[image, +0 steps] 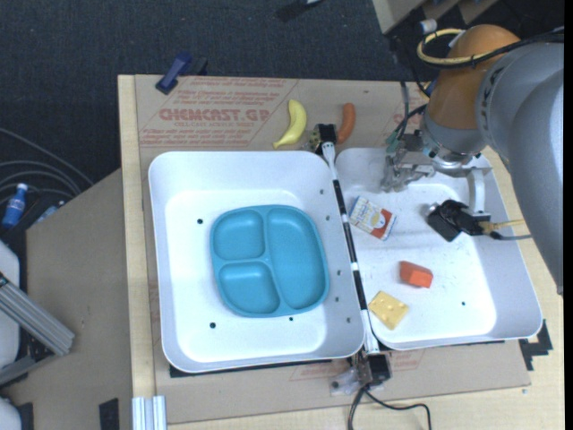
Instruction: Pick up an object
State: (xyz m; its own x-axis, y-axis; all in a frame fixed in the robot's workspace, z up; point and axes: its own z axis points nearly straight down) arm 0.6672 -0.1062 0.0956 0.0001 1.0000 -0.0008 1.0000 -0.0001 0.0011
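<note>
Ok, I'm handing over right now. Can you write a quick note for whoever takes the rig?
Hand: over the far end of the right bin, no object visibly in it.
Right bin: white and red carton, orange block, yellow cheese wedge.
Left bin: blue divided plate.
Bench beyond the bins: banana.
Done: nothing picked yet.
Left: grasp one object and lift it. The carton lies nearest the hand, so it is probably the easiest try.

Dark carpet point(89, 25) covers the floor around the bench. The bench top point(215, 115) is a pale brown sheet printed CHEMCAST GP in red. Black cables point(36, 164) loop across the carpet at left, above a ribbed aluminium rail point(36, 316). The light is even.
</note>
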